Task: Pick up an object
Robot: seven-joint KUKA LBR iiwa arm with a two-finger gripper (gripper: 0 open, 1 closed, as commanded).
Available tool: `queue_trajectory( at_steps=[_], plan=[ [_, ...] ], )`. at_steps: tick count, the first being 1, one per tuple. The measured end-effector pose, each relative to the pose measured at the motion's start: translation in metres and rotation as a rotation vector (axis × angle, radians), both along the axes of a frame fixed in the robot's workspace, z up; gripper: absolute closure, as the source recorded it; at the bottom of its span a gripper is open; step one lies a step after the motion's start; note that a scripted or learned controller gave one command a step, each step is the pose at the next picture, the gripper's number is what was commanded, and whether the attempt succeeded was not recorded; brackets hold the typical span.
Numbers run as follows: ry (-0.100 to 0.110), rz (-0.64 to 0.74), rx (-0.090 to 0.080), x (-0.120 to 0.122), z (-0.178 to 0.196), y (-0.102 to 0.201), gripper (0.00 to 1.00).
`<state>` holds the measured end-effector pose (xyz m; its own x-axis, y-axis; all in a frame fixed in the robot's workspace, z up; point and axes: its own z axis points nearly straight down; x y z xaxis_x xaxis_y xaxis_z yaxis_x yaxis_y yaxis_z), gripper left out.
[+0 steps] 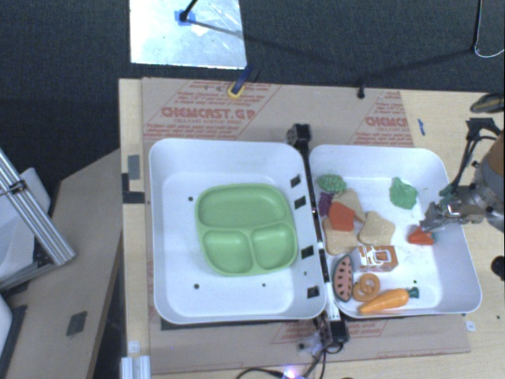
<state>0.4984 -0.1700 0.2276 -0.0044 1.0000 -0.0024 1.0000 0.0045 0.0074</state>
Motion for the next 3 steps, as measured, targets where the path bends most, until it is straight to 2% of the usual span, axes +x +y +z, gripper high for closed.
queue_trajectory(
  at_steps=[1, 2, 3],
  plan=[
    [0.002, 0.005, 0.002, 0.041, -0.007, 0.044, 1.0],
    [0.003, 0.004, 0.003, 0.076, -0.012, 0.075, 1.0],
    [0.001, 0.004, 0.002, 0.117, 0.004, 0.103, 1.0]
  ],
)
